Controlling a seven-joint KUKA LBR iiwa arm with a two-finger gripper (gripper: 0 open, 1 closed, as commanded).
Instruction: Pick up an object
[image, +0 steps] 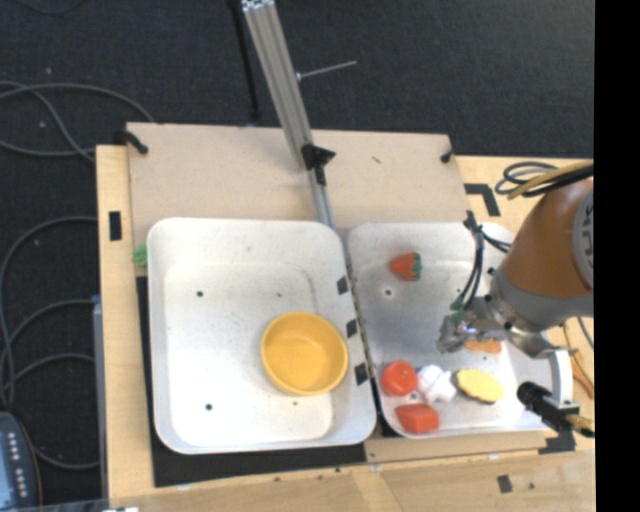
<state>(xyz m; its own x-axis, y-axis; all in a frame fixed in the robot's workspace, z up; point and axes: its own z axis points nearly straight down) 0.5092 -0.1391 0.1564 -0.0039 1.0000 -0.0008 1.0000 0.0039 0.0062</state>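
My gripper (462, 333) hangs low over the right bin (400, 300), toward its right side, with my orange-banded wrist (548, 250) bulking above it and hiding much of the tool; I cannot tell from this view how the tool is set, nor whether anything is in it. Just beside the tip lies a small orange piece (485, 346), partly covered by my arm, so I cannot make out its form. Nearer the bin's front edge sits a little cluster: a yellow oval object (480, 385), a white ball-like object (432, 383) touching a red round object (399, 377), and a red block (417, 418) just in front of them. A strawberry-like toy (405, 265) lies alone toward the back of the bin, well apart from the rest. The left bin (200, 270) bears a yellow bowl (303, 353). All these look to me like light plastic toys, stiff and smooth, likely to skid or roll on the slick white floor if nudged from one side. I judge the yellow oval the easiest: I would close across its narrow width, square from above. The strawberry toy is also free on all sides; the clustered pieces leave little room for me.
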